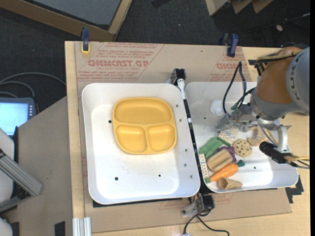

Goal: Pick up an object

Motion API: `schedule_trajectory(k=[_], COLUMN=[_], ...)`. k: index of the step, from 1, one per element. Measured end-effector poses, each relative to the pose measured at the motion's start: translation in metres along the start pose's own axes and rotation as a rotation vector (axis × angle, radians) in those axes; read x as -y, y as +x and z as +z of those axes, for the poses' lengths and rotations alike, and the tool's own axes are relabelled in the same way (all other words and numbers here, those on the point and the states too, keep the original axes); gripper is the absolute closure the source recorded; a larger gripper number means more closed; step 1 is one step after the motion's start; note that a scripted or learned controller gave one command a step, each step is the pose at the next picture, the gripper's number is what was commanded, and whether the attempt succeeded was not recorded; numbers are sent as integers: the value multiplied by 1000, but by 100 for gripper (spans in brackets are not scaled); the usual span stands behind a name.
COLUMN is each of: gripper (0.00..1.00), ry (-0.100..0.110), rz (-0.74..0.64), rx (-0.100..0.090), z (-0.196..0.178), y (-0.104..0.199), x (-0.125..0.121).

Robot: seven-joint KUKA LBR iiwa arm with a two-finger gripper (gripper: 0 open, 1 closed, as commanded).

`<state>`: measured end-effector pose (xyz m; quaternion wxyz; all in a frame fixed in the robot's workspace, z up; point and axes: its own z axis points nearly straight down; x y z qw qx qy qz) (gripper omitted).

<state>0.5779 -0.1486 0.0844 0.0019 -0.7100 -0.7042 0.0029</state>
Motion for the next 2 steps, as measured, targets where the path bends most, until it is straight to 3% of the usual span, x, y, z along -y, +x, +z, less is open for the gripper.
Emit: schedule_trajectory(k=[1, 2], gripper=[100, 100], ry=[-10, -15], rz=[-6, -15], rx=[-1, -3], z=[-11, -106], y=[5, 79], x=[-5, 14])
